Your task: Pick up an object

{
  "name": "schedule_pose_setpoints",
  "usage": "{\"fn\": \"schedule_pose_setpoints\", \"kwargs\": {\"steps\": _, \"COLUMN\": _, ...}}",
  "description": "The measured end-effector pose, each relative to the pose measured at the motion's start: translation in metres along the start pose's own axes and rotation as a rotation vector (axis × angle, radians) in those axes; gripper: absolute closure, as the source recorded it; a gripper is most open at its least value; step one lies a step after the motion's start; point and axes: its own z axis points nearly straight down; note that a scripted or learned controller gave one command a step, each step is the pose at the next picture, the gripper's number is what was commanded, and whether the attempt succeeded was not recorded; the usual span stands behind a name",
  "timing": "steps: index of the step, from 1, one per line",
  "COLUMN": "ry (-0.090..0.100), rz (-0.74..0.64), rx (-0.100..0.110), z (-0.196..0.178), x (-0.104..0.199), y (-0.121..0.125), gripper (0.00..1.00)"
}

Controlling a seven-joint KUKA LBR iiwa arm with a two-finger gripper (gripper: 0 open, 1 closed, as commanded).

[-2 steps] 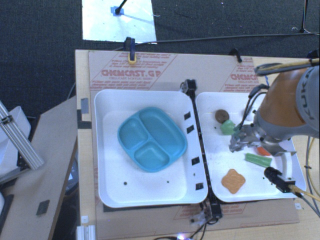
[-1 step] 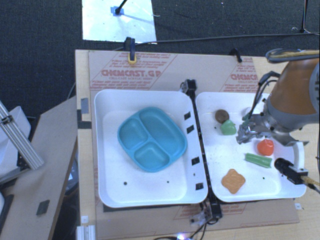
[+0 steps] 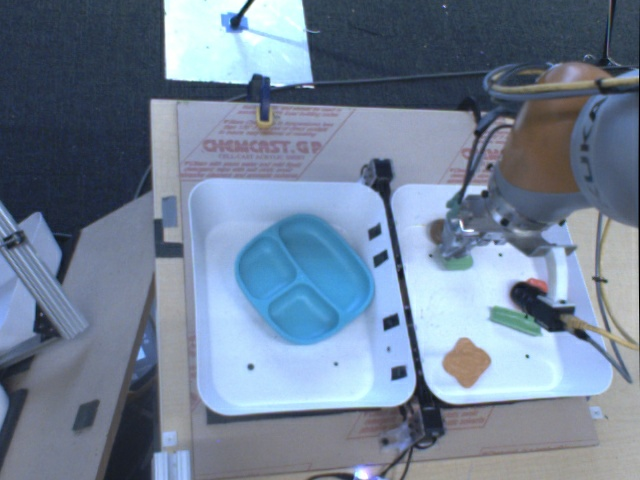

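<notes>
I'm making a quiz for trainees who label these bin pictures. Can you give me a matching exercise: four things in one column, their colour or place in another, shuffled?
Things:
1. divided plate
2. cookie-shaped piece
3. long bean-like piece
4. gripper

Descriptions:
A. orange-brown, near the front of the right bin
B. green, lying right of the right bin's middle
C. blue, in the left bin
D. low over the back left part of the right bin

Pairs: 1-C, 2-A, 3-B, 4-D
</notes>
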Motion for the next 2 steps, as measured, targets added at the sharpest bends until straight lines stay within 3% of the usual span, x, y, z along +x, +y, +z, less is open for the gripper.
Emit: {"fn": "schedule_pose_setpoints", "kwargs": {"steps": 2, "ry": 0.002, "rz": -0.001, "rx": 0.001, "z": -0.006, "x": 0.103, "y": 0.067, "gripper": 1.0}}
